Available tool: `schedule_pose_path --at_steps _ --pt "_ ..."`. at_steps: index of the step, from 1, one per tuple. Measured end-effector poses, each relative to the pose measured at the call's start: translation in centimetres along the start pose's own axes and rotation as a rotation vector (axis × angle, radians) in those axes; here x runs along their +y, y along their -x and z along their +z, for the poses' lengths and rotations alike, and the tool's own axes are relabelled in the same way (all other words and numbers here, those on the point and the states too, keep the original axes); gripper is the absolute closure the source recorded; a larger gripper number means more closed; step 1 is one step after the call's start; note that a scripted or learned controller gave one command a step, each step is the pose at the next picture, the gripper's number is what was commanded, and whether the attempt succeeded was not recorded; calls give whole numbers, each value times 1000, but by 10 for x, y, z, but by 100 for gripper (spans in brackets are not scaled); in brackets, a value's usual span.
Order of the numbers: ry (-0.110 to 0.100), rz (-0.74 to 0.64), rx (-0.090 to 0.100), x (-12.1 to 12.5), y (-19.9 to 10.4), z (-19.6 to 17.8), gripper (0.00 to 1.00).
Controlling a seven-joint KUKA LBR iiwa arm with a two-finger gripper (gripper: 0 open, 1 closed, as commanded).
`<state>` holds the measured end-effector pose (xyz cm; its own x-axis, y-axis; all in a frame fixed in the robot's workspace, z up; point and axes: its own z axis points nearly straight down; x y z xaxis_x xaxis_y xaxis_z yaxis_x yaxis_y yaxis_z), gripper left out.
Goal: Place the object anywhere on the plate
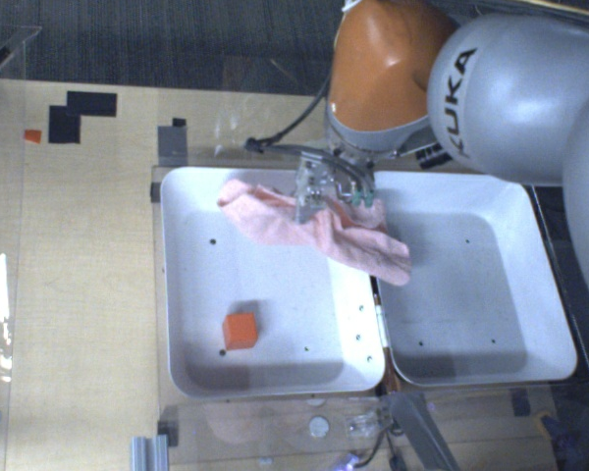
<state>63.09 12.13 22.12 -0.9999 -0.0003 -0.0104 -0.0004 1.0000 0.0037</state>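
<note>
A pink cloth [358, 246] stretches from the back of the left bin [191, 361] across the divider toward the right bin [540, 361]. My gripper [311, 204] comes down on the cloth's middle near the back rim, shut on a fold of the fabric. The cloth bunches up at the fingers and sags away on both sides. A small orange block [240, 331] lies on the floor of the left bin, near its front, well apart from the gripper.
The arm's orange band [383, 57] and grey body [530, 77] loom over the back right. Black markers [79, 111] and a small orange square [31, 136] sit on the wooden bench at the left.
</note>
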Motion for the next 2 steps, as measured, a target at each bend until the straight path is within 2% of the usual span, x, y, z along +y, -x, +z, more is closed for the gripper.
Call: schedule_pose_path --at_steps 1,2 --pt "2 -2 -1 52 13 -5 100" --pt "2 -2 -1 52 14 -5 0"
